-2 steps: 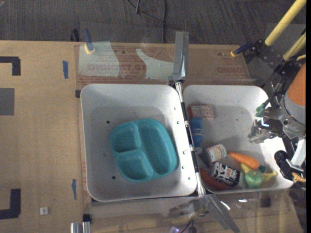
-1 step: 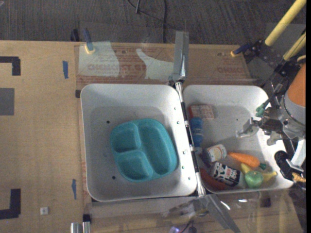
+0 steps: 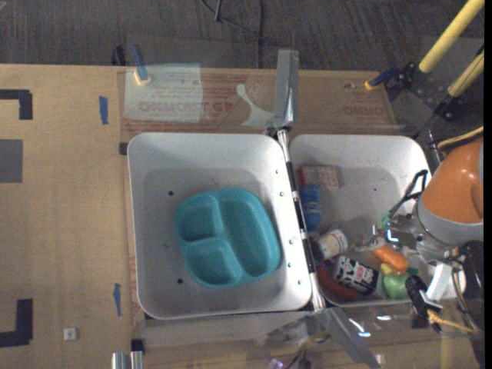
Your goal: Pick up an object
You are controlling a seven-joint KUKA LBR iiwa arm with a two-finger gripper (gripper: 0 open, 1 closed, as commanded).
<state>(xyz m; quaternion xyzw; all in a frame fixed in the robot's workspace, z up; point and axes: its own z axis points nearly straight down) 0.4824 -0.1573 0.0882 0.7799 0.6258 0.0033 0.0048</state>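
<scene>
I see the left bin (image 3: 146, 167) holding a teal divided plate (image 3: 227, 237), lying flat near the middle. In the right bin (image 3: 361, 148), a small reddish box (image 3: 320, 177) sits near the far left corner with a blue item (image 3: 310, 204) just below it. Toward the near edge lie a white cup (image 3: 333, 244), a black-and-white carton (image 3: 355, 275), an orange piece (image 3: 390, 257) and a green one (image 3: 394, 284). My arm (image 3: 455, 198) hangs over the bin's right side; I can't make out its fingers.

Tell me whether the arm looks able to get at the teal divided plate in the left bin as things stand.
Probably yes. The teal divided plate lies alone and flat in the left bin, nothing over it. The arm hangs over the right bin's clutter and must cross the divider.
</scene>
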